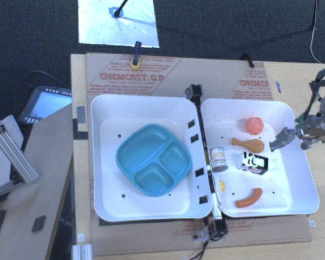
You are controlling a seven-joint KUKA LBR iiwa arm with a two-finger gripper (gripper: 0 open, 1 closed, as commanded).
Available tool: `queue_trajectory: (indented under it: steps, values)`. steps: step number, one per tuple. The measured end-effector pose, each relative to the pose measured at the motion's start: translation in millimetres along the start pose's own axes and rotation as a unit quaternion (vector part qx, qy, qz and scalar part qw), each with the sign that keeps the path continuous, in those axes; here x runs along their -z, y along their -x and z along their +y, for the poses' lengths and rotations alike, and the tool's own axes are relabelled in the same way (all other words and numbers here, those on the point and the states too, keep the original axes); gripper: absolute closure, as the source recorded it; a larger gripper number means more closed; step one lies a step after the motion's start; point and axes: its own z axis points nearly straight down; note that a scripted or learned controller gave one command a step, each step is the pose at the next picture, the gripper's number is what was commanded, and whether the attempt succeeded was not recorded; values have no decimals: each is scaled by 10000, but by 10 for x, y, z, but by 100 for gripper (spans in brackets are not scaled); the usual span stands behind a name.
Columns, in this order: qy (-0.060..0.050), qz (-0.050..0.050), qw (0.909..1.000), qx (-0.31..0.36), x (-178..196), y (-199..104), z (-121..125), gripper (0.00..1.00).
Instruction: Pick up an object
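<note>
Hovering over the right bin's (292, 194) three-o'clock rim, gripper (281, 140) with finger state impossible to tell; just beyond at nine o'clock, the drumstick (249, 144): likely light, stiff, smooth plastic, best pinched across its narrow shank, judging by shape.

The brown board (131, 76) under the bins reads "CHEMCAST GP" in red, upside down, twice.

plate (153, 159) in left bin (105, 110), can (218, 159) in right bin (303, 183)
</note>
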Motion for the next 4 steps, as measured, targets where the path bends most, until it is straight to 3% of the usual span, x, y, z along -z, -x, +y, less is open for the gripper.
queue_trajectory:
  steps: [1, 3, 4]
  values:
    - [48, -11, 10000, 14, 49, -3, 19, 0]
    - [29, -3, 10000, 5, -997, -84, 88, 0]
    - [43, -12, 10000, -3, -1491, -65, -4, 0]
